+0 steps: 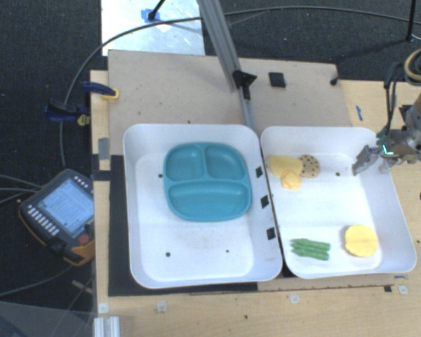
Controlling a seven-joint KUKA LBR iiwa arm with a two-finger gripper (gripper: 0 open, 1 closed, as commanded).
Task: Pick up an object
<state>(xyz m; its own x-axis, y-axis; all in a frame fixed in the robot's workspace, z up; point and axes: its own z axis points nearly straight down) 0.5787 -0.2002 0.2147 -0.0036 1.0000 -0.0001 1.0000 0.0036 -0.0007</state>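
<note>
My gripper (370, 160), aperture indeterminate, nothing visibly held, at frame right; descending here risks striking the right bin's rim (379, 133).

The tan bench (182, 90) carries two white bins. The left bin (147, 251) touches the right bin (379, 209).
</note>
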